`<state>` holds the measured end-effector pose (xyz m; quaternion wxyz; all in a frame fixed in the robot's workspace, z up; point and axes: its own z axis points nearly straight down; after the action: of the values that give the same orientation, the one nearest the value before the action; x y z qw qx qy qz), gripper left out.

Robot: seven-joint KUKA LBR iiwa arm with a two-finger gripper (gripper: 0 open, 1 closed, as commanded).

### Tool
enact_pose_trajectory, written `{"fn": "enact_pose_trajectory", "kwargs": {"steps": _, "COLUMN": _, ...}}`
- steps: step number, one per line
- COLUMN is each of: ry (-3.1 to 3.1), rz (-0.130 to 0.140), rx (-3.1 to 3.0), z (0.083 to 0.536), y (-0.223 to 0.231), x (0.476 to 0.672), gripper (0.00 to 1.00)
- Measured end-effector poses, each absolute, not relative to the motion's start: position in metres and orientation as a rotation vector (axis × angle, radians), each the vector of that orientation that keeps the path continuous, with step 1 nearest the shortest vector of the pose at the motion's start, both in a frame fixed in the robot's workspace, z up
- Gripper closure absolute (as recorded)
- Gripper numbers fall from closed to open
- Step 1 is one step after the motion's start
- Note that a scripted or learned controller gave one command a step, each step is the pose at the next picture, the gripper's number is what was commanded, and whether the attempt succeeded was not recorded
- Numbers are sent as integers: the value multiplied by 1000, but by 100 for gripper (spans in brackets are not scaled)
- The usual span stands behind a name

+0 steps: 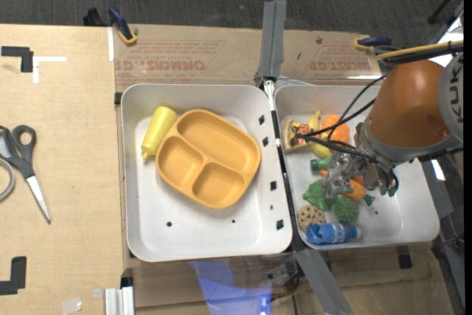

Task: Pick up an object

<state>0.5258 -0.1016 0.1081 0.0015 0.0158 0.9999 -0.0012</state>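
1. Gripper (340, 185) low in the right bin (413, 229), among the toys; finger spread impossible to tell from here.
2. Just beside: orange piece (356, 190), green leafy toy (319, 195), green broccoli (346, 210).
3. Nearer the front wall: round cookie (310, 215), blue bottle (332, 233).
4. In the left bin (147, 232): yellow divided plate (208, 157), yellow bottle (157, 130) touching it.

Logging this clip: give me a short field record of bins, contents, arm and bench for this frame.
left bin: orange divided tray, yellow bottle touching its left edge
right bin: crowded toy pile, including blue bottle, cookie, green piece
arm: over right bin
gripper: down amid the pile; grasp cannot be told
bench, left: scissors
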Motion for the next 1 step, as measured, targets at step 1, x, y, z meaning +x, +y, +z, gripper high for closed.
{"fn": "enact_pose_trajectory", "kwargs": {"steps": 1, "ry": 3138, "rz": -3, "rx": 50, "z": 108, "y": -101, "x": 526, "gripper": 0}}
